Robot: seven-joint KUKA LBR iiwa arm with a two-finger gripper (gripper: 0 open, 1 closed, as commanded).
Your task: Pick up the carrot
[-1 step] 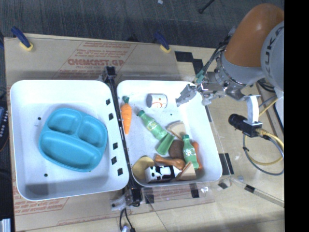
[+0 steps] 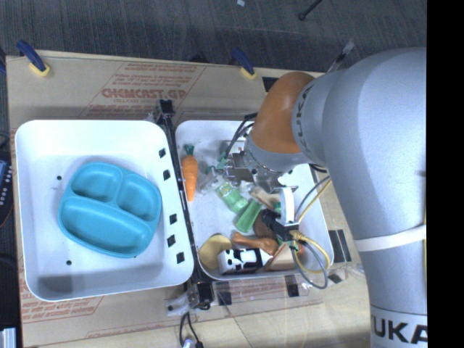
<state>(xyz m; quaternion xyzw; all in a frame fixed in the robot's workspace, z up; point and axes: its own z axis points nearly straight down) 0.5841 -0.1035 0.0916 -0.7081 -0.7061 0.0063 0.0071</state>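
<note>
Likely light, stiff and smooth, the carrot (image 2: 189, 175) suits a grip across its thick middle; we cannot tell the gripper's (image 2: 230, 167) state.

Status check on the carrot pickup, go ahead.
Tool over right bin, grip state unclear. Carrot lying by bin's left wall, not held. Green bottle nearby.

Robot lab: clamped bench (image 2: 145, 85), bins (image 2: 29, 194)

Well left of the end effector (image 2: 235, 167), blue divided tray (image 2: 110, 207) lying flat in left white bin (image 2: 36, 267). Just below the end effector, green bottle (image 2: 243, 205) among clutter in right bin (image 2: 210, 133). Lower still, black-and-white toy (image 2: 243, 261). Beneath both bins, cardboard-covered worktop (image 2: 130, 85), blue clamps (image 2: 32, 58) at far edge.
</note>
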